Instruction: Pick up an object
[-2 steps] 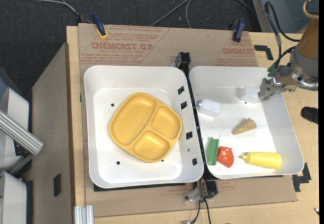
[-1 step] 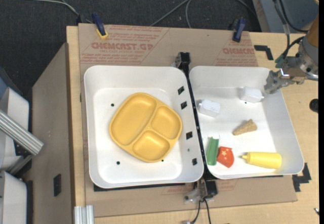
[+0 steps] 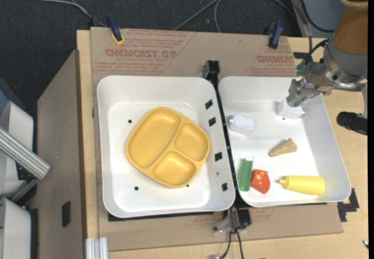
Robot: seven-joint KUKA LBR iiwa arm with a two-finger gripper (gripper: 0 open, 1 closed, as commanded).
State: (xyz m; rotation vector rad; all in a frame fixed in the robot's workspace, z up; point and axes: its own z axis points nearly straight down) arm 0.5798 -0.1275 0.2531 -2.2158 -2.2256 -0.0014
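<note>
My gripper (image 3: 295, 99) hangs over the far right part of the right bin (image 3: 334, 152), low above a small white piece (image 3: 290, 112) that lies just below and in front of it. I cannot tell whether it touches that piece. Elsewhere in this bin lie a pale white lump (image 3: 241, 123), a tan wedge (image 3: 283, 147), a green stick (image 3: 245, 174), a red piece (image 3: 260, 181) and a yellow bottle (image 3: 304, 184) on its side.
The left bin (image 3: 106, 135) holds a yellow divided plate (image 3: 168, 147). A black divider with clips (image 3: 217, 129) runs between the bins. Blue clamps (image 3: 115, 30) hold the cardboard base at the back. Cables trail across the dark floor behind.
</note>
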